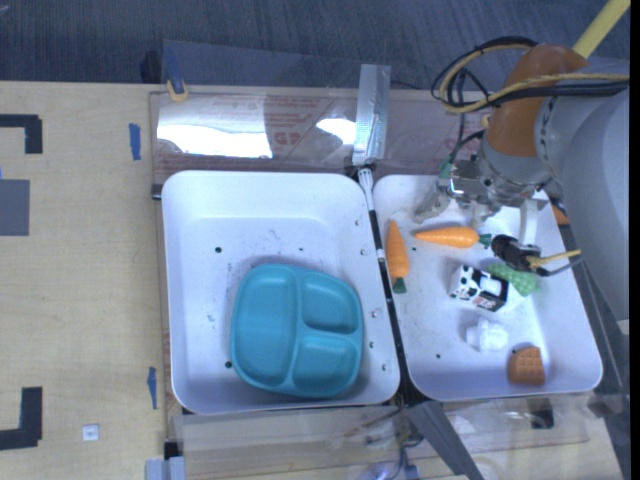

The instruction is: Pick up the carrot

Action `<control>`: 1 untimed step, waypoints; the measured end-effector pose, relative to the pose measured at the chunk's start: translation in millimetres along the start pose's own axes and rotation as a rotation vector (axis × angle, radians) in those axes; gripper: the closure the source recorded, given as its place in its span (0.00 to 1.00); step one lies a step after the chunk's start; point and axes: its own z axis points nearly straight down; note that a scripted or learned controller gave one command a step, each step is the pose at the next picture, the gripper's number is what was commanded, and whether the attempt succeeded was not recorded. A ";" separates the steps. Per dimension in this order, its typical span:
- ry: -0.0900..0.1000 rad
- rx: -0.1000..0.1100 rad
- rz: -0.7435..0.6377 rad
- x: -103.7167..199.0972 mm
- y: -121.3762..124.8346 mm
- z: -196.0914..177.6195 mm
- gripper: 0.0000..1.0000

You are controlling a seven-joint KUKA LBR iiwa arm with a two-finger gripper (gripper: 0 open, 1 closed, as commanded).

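camera view | gripper (447, 200) at 12 o'clock of carrot (447, 236), claw state untellable | risk: second carrot (397, 251) close at 9, wrong pick or glancing miss

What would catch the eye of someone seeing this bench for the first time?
A teal tray lies in the left bin. In the right bin, two carrots draw the eye: one beside the divider, the other lying crosswise just below the gripper. The grey arm with its orange band reaches in from the right, above a black-and-white toy.
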 end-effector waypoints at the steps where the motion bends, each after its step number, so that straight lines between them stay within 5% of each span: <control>1: 0.003 -0.001 0.057 43.4 -56.2 -101.5 0.00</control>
